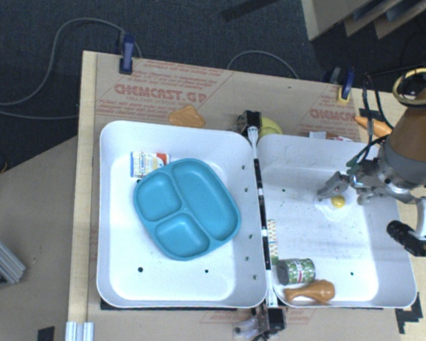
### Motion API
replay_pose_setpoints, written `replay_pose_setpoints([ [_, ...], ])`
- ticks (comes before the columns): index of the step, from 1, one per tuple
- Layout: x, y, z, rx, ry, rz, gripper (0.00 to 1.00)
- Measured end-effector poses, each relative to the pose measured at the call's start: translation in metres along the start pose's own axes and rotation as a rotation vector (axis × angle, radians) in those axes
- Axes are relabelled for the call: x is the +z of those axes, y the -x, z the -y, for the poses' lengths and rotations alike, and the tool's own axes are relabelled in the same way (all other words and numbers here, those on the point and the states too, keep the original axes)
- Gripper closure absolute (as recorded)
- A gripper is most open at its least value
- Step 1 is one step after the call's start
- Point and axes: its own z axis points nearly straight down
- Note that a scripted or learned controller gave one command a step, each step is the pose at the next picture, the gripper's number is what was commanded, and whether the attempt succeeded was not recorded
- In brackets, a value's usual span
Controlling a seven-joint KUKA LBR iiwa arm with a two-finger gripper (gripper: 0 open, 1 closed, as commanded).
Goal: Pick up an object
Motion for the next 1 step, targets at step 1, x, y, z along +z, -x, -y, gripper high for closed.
replay_pose_setpoints([
  [1, -0.0438, 0.0302, 0.0184, 0.002, 0.006, 0.003, 0.00],
])
